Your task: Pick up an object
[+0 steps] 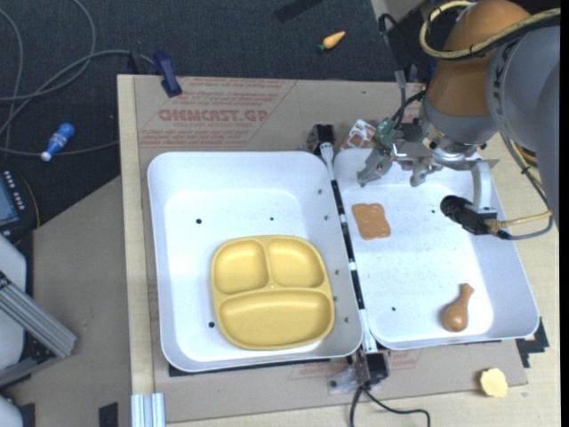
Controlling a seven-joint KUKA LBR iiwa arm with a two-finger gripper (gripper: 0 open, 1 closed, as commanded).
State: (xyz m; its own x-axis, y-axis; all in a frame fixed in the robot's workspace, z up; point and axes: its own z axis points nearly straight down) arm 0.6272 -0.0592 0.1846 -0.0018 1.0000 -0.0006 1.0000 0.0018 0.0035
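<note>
The gripper (391, 169) is being held above the far edge of the right bin (498, 318), with its two fingers spread apart and nothing being gripped between them. The step in hand is being judged as the approach: no object is being carried, so the pick is not yet done. Just nearer the camera than the gripper, a flat brown toast-like piece (371, 221) is lying inside the right bin, close to its left wall. A brown drumstick-shaped piece (457, 308) is lying well apart from it, toward the near right corner of the same bin. The toast-like piece is being judged the likelier target, being closest; the next move is calling for the open fingers to be brought over it, lowered around it and closed. Being thin and flat, it is likely to be hard to grip. Counted: two bins, two pieces in the right bin, and one yellow divided plate (270, 292) in the left bin (178, 194).
</note>
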